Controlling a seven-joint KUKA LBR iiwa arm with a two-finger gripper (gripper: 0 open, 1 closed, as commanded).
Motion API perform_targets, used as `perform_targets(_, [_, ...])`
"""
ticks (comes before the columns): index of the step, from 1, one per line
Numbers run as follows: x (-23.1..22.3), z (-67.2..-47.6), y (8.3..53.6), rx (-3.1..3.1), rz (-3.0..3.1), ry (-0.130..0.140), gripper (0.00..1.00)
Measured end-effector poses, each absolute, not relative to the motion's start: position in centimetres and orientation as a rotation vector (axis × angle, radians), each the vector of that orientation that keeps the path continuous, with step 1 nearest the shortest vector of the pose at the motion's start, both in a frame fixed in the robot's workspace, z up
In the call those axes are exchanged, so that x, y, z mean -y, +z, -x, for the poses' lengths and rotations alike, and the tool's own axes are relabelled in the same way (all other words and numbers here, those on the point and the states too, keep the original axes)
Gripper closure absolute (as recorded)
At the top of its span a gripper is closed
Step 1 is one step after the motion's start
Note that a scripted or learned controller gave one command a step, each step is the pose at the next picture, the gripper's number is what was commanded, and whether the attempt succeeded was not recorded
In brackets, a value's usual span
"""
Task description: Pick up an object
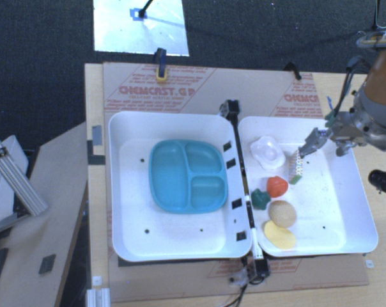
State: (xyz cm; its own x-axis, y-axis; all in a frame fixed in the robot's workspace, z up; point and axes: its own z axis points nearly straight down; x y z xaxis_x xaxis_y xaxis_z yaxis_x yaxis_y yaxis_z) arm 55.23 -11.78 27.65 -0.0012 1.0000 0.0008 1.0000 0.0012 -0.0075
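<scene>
While my arm reaches in from the right, my gripper [306, 147] hangs over the right bin [346, 197]. I cannot tell what my gripper is doing. Just below it lies a small spotted thing [298, 167]. Near that sit a clear cup [267, 152], a red ball [277, 186], a green toy [261, 199], a tan egg [282, 213] and a yellow lemon [280, 235]. A blue tray [186, 176] lies in the left bin [126, 184].

A divided plate [185, 176] lies in the left bin [126, 130]. In the right bin [346, 229], a cluster of small objects [277, 203] sits along its left side, the gripper [308, 147] just upper right of them.
</scene>
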Motion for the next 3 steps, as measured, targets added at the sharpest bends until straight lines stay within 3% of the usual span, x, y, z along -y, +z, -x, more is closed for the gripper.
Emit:
perform_targets(1, [11.8,-55.4,28.1,2.226,2.219,-0.002,0.00])
perform_targets(3, [10.5,-55.7,16.4,2.220,2.219,0.003,0.00])
